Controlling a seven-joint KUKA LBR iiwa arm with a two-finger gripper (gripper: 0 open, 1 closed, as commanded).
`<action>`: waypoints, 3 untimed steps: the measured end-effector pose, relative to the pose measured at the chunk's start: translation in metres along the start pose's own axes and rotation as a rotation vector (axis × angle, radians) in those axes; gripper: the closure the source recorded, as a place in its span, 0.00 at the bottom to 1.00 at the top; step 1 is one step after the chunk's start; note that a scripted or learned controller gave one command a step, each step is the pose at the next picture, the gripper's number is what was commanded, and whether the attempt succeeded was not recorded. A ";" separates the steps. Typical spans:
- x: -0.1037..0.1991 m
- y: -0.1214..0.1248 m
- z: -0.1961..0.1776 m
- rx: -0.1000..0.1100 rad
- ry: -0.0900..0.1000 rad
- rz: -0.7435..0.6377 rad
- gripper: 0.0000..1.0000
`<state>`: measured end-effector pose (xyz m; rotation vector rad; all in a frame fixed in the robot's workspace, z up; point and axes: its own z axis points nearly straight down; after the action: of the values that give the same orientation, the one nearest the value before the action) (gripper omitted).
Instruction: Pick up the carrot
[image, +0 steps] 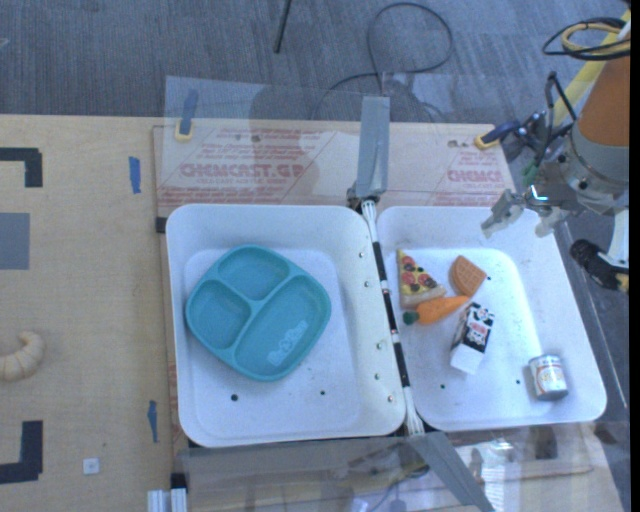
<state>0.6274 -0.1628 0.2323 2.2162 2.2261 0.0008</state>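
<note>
Carrot sitting in the right bin, arm parked up at the bin's 1 o'clock corner.

The gripper (527, 212) hangs over the far right rim of the right bin (585, 345) with its 2 fingers spread apart, nothing between them. The carrot (437, 311) lies near the bin's left wall, around 9 o'clock from the bin's middle: orange, tapered, lying flat with a small green nub at its left end. It's kinda boxed in: a pizza slice (417, 280) touches it at 11 o'clock, an orange cracker-ish piece (466, 274) sits just beside at 1 o'clock, and a little milk carton (472, 338) is right there at 4 o'clock. A small can (547, 376) sits well apart at 4 o'clock. The bin's right half is mostly bare floor. The left bin (200, 400) holds a teal divided plate (258, 312).
</note>
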 end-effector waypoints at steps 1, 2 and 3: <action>0.024 -0.011 0.134 -0.006 -0.002 -0.082 0.00; 0.048 -0.037 0.137 -0.023 -0.017 -0.423 0.00; 0.049 -0.075 0.138 -0.023 -0.011 -0.632 0.00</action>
<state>0.5519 -0.1140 0.0946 1.4036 2.7840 0.0132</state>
